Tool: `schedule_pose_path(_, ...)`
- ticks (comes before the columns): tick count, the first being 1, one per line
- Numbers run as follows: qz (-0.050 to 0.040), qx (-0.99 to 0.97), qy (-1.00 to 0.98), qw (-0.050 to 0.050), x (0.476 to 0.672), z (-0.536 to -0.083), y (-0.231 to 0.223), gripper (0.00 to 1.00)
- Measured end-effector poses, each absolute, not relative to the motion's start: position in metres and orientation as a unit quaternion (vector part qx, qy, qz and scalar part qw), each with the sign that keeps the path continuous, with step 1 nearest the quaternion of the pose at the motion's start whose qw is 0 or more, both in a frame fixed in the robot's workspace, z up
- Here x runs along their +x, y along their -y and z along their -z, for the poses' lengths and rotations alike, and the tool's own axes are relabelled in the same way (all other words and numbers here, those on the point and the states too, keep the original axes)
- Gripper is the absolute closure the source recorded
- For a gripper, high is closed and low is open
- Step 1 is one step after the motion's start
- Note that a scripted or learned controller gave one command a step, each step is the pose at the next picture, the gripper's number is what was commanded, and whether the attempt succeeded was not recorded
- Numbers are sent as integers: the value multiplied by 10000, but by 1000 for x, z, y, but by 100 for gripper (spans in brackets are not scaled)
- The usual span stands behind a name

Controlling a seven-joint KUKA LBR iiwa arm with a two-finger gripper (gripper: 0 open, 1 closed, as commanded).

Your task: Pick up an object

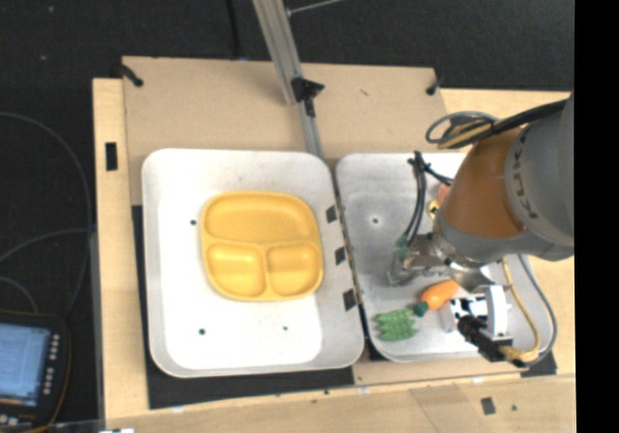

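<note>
The pincer [411,265], its state untellable, is hung just above the carrot [437,294]; perhaps it could be nudged aside

The arm [503,194] hides much of the right bin [372,199].

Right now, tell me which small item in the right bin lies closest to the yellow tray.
The green leafy toy, low in the right bin near the divider. The orange carrot-like piece lies farther right, under the arm's wrist.
</note>
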State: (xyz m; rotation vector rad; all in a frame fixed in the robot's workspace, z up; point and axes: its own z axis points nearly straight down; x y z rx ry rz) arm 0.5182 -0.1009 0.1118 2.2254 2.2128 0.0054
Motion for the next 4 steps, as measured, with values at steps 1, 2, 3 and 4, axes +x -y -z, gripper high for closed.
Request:
schedule_pose_path(1,-20,7090,-7052,33,514,-169,109,100)
schedule_pose_path(2,-27,7060,-7082,42,512,-232,108,100)
schedule_pose_path(3,-24,7059,-7083,39,515,-287,109,100)
schedule_pose_path(4,-5,7053,-7089,11,540,-282,75,100)
